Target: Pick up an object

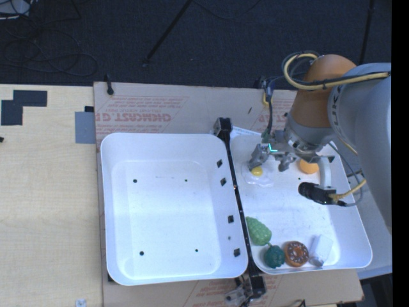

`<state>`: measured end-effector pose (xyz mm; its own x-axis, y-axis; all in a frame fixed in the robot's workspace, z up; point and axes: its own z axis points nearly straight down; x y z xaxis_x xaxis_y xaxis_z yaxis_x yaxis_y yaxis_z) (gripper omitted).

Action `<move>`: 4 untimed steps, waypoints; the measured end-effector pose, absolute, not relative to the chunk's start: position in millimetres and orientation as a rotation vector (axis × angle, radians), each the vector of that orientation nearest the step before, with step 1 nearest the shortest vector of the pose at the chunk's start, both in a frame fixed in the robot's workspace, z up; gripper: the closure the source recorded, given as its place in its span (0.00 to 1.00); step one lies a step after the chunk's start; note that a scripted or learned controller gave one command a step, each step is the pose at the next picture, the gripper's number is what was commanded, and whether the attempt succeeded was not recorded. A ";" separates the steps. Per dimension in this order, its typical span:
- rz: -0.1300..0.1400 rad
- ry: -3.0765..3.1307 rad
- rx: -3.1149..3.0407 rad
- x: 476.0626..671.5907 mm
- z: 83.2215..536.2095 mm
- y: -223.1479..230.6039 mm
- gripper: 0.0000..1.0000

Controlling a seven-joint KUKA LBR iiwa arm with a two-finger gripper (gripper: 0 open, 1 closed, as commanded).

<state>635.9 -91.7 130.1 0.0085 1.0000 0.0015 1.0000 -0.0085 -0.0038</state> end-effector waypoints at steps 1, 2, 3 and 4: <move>0.003 -2.207 -2.229 635.6 139.8 -93.0 1.00; -0.009 -2.230 -2.220 645.6 243.3 -53.5 1.00; 0.003 -2.224 -2.217 643.8 236.5 -54.8 0.00; 0.024 -2.204 -2.215 570.1 89.1 -94.7 0.00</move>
<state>570.1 -94.7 89.1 0.0052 1.0000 0.0013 0.9997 -0.0051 -0.0227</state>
